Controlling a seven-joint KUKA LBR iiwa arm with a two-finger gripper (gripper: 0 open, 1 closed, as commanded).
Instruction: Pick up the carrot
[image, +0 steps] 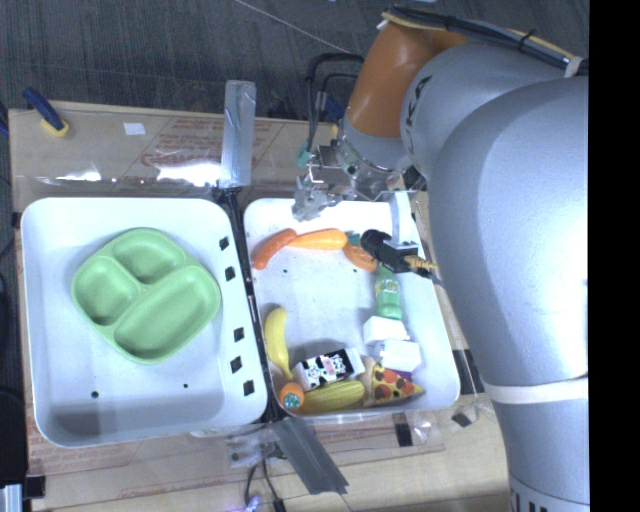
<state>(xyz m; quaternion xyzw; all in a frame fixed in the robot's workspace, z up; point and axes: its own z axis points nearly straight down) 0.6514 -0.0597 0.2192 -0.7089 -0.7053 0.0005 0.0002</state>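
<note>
Gripper (312, 198) hangs over right bin's (438, 340) far-left corner, finger spread indiscernible; smooth tapered orange carrot (318, 240) lies flat just below it, untouched, beside a second, paler orange carrot-like piece (271, 248).

Two white bins (40, 300), left and right of frame; one green plate (147, 293), left bin; right bin: two carrots (318, 240), one banana (275, 340), one corn cob (330, 398), one pizza slice (392, 384), one cow-print block (328, 369), one green bottle (388, 297), two white blocks (385, 330)
</note>
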